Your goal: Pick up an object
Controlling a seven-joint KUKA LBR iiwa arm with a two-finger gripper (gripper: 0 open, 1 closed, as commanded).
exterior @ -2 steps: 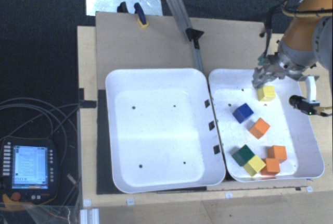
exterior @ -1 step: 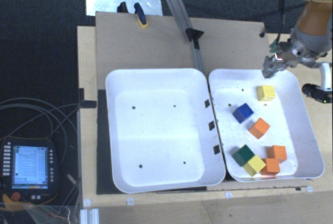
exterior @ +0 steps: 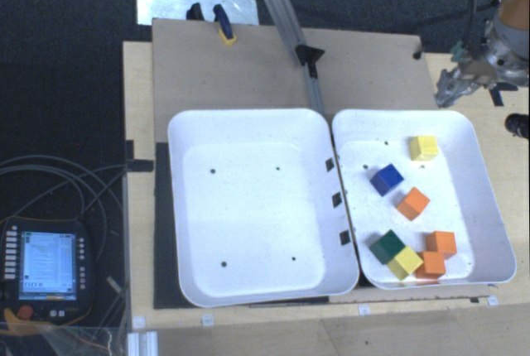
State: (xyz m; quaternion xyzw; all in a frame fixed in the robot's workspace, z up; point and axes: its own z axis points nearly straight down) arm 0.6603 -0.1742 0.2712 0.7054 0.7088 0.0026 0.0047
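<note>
Approach not yet begun; I can't tell the jaw state.
My gripper [exterior: 454, 89] hangs beyond the right bin [exterior: 489, 180] far corner; I'd descend squarely over the isolated yellow cube [exterior: 423, 147].

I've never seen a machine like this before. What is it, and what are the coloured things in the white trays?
You are looking down from a camera fixed above a bench. At the top right is the end of a robot arm; its hand hangs over the bench, just outside the far corner of the right tray. I see nothing held in it.

The right tray holds toy blocks: a yellow block, a blue block, an orange block, and a cluster near the front of one green, one yellow and two orange. The left tray sits beside it. The robot's job is to pick one block up.
</note>
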